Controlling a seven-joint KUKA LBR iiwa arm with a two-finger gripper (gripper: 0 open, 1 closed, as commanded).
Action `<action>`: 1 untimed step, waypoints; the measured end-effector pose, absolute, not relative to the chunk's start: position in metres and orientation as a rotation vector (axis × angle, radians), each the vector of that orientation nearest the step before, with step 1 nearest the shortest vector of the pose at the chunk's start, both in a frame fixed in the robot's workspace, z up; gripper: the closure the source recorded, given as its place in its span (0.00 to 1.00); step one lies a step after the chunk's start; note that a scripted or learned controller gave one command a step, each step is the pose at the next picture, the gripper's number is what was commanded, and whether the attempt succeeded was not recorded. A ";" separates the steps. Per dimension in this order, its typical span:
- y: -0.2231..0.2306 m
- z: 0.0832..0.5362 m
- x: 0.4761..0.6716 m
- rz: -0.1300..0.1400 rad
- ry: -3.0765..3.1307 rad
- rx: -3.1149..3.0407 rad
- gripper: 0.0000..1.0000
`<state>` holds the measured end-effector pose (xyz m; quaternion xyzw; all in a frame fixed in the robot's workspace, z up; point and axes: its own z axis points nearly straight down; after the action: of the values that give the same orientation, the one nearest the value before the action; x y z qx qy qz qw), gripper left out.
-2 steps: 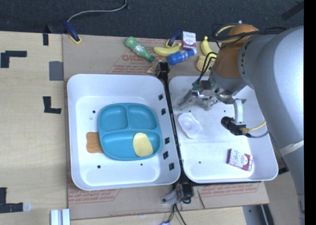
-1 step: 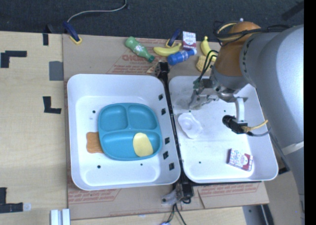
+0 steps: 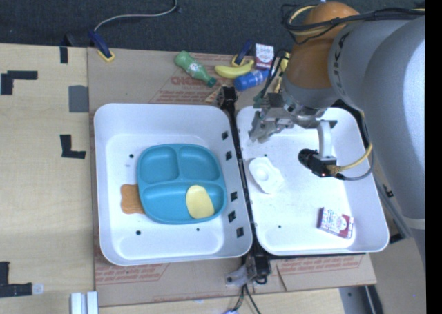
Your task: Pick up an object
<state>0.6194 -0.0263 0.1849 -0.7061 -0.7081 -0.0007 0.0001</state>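
My gripper (image 3: pixel 264 131) hangs over the back left part of the right bin (image 3: pixel 373 237), pointing down, open, with nothing between its fingers. A white crumpled object (image 3: pixel 266 174) lies on the bin floor just in front of the gripper, apart from it. A small red and white box (image 3: pixel 335 223) rests near the bin's front right corner. In the left bin (image 3: pixel 110 237) a blue divided plate (image 3: pixel 173 168) carries a yellow rounded piece (image 3: pixel 200 202). A tan flat piece (image 3: pixel 129 199) pokes out from under the plate's left side.
Behind the bins on the cardboard lie a green bottle (image 3: pixel 193 68), a yellow banana (image 3: pixel 233 70), a blue object (image 3: pixel 248 81) and a small carton (image 3: pixel 264 54). The arm's bulk and cables (image 3: pixel 345 161) cover the right bin's back right. The divider wall (image 3: pixel 238 168) separates the bins.
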 end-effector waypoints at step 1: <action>0.017 0.184 0.572 0.002 -2.222 -2.218 1.00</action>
<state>0.5716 0.0166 0.1838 -0.7064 -0.7079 0.0006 0.0010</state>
